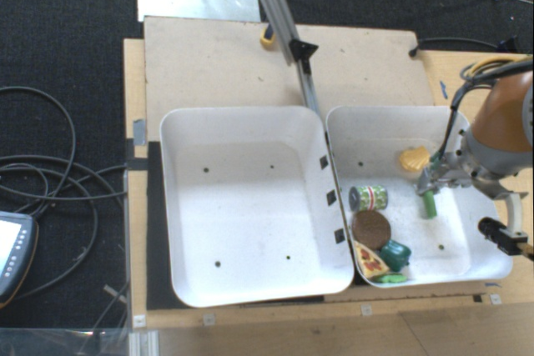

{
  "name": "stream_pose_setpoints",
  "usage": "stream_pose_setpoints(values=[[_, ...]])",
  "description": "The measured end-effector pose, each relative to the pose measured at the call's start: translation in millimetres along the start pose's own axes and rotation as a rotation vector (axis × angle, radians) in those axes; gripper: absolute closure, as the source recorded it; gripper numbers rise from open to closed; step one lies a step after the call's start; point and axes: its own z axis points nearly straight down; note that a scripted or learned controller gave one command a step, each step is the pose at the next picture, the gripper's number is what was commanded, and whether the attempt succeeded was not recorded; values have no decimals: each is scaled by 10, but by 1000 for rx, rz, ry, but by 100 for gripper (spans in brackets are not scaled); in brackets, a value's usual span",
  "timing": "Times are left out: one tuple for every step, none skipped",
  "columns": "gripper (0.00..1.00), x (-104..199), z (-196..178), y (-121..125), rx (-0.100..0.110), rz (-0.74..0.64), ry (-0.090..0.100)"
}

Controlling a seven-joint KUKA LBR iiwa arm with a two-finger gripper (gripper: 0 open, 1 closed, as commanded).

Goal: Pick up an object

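No readable writing anywhere, honestly. The little can [368, 198] lying on its side in the right bin [380, 129] has a green and pale label, but it's way too small and blurry to make out a brand. The flat wedge [370, 260] near the bin's front edge has red and yellow blotches on it, pizza-slice looking, no text there either.

Everything is bunched in the right bin. Next to the can sits a round, flat, dark brown disc [371, 228], matte looking. Touching it on the lower right is a chunky teal piece [395, 253], and a thin bright green thing [389, 278] lies along the front wall. A lumpy yellow object [413, 159] sits further back, apart from the rest.

The gripper [429, 189] hangs low over the right bin, with a short green stick-shaped object [429, 205] poking out right under it. Whether it's actually pinched or just lying on the floor below isn't clear, and the hand's state can't be told from this angle.

The left bin [179, 129] is smooth white plastic with rounded corners and a few dark dots on its floor. The bench [350, 62] is pale board, a bit scuffed.
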Motion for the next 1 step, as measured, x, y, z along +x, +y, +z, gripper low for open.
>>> stream_pose_setpoints(values=[[100,-86,-611,50,1,0,0]])
